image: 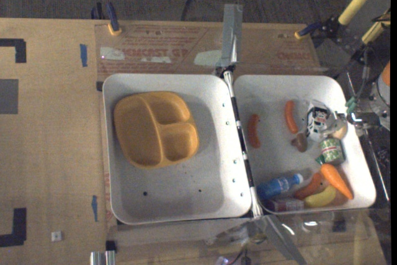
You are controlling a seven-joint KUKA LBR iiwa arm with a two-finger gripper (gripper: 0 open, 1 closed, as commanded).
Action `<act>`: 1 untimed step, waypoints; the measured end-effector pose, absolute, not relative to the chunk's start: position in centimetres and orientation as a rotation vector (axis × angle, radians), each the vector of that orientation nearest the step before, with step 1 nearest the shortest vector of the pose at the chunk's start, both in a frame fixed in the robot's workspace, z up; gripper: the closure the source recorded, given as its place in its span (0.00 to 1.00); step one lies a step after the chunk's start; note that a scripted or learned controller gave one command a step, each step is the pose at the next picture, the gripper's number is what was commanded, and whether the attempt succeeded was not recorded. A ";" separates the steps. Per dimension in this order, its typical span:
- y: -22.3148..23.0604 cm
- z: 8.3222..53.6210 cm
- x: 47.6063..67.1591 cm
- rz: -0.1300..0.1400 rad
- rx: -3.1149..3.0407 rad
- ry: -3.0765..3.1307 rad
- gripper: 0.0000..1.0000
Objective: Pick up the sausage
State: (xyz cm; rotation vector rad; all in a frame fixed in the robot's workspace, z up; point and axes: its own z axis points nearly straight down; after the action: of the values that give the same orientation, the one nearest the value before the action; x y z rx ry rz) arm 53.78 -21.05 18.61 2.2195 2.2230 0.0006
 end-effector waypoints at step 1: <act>-21.7 12.1 63.2 0.006 2.106 2.333 0.00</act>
State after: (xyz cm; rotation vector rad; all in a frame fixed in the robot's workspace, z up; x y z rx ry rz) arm 63.22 -21.72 12.05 2.1057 2.3329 0.0064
